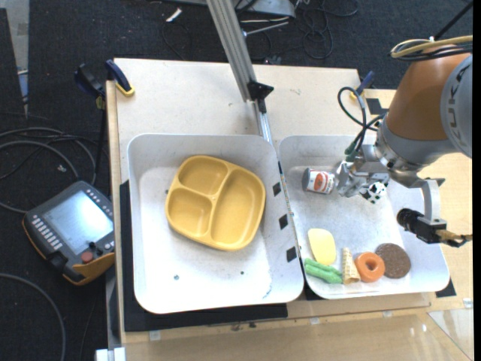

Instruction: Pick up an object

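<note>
White right bin (421, 280): gripper (350, 180) beside small can (319, 181), near back edge.

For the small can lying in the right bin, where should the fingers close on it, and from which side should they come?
The can lies on its side, its long axis running left-right in the camera view. Probably best to come straight down and close across its round middle from front and back. The gripper is beside its right end; the left side is open bin floor.

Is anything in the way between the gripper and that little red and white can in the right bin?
Nothing visible is. The gripper sits low in the right bin, just right of the can, which lies on its side. A black and white die lies on the gripper's other side, away from the can. The remaining items lie along the bin's near edge.
</note>
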`<state>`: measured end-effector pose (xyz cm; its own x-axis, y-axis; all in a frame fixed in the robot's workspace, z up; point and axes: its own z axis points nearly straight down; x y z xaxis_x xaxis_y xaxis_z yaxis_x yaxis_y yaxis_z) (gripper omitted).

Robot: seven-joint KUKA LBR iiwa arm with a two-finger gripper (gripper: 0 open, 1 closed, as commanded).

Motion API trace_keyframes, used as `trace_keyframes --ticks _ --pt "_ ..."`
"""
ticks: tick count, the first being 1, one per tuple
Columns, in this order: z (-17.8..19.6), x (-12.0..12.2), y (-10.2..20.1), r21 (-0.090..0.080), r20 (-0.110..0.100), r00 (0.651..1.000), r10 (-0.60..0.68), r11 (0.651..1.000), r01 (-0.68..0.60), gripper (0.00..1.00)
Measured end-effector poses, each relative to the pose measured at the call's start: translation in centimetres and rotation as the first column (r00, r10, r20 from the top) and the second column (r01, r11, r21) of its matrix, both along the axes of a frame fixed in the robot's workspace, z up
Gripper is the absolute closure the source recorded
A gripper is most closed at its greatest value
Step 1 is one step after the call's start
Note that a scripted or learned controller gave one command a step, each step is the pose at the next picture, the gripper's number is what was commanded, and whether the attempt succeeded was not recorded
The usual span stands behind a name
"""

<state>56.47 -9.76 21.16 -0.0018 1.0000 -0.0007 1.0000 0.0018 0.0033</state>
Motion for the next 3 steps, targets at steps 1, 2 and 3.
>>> trace_keyframes --ticks 1,2,3 --pt "-0.5 -1.2 5.6 0.003 -0.005 1.0 0.006 1.0 -0.006 1.0" --pt "-0.6 -2.4 10.1 0.003 -0.005 1.0 0.006 1.0 -0.006 1.0" --pt "0.5 -2.8 15.0 0.003 -0.002 1.0 0.007 1.0 -0.007 1.0"
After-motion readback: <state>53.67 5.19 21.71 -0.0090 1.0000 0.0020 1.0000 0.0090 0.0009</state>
